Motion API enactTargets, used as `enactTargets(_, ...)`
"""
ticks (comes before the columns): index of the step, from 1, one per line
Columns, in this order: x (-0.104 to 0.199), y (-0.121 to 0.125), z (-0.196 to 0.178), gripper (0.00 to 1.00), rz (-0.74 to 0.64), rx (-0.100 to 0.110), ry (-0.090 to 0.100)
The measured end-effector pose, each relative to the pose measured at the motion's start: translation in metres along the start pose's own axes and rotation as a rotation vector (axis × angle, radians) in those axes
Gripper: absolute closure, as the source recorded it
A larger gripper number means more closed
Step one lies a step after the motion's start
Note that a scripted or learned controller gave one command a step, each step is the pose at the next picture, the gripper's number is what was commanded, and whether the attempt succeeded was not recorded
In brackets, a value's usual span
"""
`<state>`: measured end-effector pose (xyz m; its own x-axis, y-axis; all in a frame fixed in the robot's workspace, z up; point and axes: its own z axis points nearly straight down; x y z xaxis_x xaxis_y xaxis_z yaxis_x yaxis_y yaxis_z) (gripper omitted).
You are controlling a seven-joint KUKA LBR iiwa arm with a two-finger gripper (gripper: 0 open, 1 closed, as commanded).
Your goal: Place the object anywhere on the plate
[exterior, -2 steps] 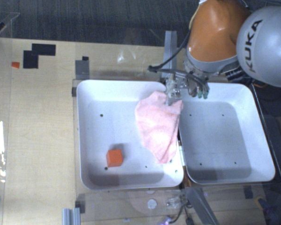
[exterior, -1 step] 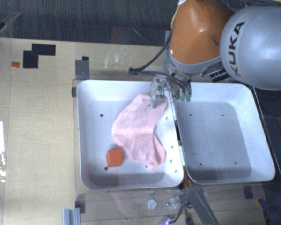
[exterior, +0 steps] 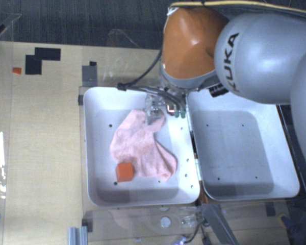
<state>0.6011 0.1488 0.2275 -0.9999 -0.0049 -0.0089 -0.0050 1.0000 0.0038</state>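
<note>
A crumpled pink cloth [exterior: 140, 147] lies in the left white bin [exterior: 97, 137], stretching from the bin's upper middle down to its lower right. A small orange block [exterior: 125, 172] rests at the cloth's lower left edge, touching it. My gripper [exterior: 154, 115] hangs from the orange-banded wrist [exterior: 188, 40] right over the cloth's top corner, at or very close to the fabric. The arm's bulk hides the gripper's upper part.
The right white bin [exterior: 245, 152] sits beside the left one, with the grey arm [exterior: 270, 50] crossing over its top. A ridge [exterior: 193, 147] where the two rims meet separates the bins. Black markers [exterior: 41, 59] lie on the bench at far left.
</note>
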Motion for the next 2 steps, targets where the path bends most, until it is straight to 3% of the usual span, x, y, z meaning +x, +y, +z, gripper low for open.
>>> enactTargets(1, 0.0181, 0.0486, 0.0005, 1.0, 0.001, -0.001, -0.001)
enactTargets(2, 0.018, 0.0485, 0.0002, 0.0, 0.001, -0.001, -0.001)
